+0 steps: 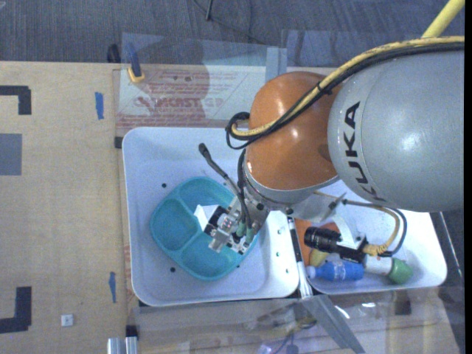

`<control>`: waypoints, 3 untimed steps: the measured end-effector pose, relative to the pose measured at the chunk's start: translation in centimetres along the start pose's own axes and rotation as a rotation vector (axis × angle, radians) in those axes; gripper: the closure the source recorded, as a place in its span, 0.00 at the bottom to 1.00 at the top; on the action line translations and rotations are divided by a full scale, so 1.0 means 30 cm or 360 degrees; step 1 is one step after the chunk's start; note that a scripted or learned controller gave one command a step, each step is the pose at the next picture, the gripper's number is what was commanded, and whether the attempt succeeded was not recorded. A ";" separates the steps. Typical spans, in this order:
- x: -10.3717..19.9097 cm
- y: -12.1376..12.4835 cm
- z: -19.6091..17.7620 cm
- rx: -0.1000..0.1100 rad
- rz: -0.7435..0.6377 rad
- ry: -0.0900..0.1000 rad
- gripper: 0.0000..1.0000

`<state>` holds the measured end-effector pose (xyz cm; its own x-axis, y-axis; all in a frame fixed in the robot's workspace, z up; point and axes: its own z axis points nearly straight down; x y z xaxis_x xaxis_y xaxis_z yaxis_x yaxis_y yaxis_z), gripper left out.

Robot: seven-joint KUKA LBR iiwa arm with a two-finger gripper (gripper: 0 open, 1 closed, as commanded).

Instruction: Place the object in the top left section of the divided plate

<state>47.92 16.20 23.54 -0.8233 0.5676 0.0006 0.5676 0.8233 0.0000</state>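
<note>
Reaching in from the right, the grey arm (398, 116) with its orange band (291, 135) holds the end effector (230, 228) low over the teal divided plate (177, 227), which lies in the left white bin (147, 168) on the worktop (59, 198). A small white object (203, 216) shows just beside the end effector, above the plate's middle. I cannot tell how far the end effector is open, or if it grips this object. The right bin (431, 264) contains a blue bottle (338, 273) and a green piece (399, 271).
</note>
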 end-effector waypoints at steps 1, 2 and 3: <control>-0.002 -0.001 0.000 -0.0001 0.0002 0.0000 0.00; -0.107 -0.150 0.133 -0.0002 -0.0076 -0.0002 0.00; -0.200 -0.087 -0.185 -0.0004 -0.0200 -0.0005 0.00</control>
<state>51.38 10.63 29.07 -0.8878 0.4601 -0.0029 0.4601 0.8879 0.0024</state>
